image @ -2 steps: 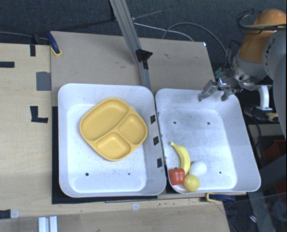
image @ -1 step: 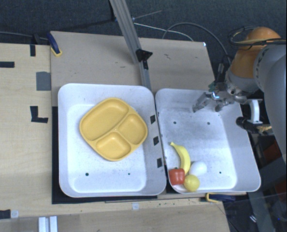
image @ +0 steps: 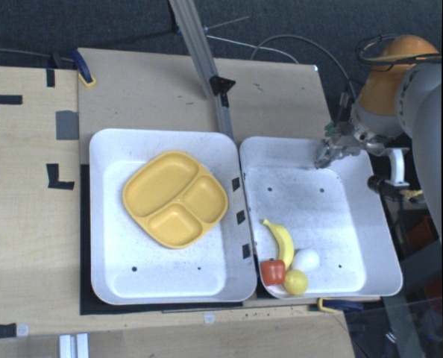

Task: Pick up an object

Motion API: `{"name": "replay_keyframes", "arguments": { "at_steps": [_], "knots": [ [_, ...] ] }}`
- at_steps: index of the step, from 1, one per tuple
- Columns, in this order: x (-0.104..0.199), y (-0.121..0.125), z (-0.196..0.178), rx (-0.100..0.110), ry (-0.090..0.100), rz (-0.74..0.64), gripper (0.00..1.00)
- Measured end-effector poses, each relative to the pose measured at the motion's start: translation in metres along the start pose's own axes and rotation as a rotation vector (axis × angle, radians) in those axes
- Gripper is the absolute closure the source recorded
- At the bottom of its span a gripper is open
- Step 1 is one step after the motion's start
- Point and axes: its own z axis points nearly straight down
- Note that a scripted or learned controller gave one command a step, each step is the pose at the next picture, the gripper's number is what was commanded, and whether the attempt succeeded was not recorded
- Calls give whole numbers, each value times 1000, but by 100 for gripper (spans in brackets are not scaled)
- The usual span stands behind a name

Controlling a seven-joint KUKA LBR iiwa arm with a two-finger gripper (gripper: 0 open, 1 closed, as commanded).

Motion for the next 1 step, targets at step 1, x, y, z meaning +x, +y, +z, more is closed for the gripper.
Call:
{"name": "replay_keyframes", "arguments": {
  "at_steps": [1],
  "knots": [
    [8,-2,-47,-5,2,2,100]
  ]
}}
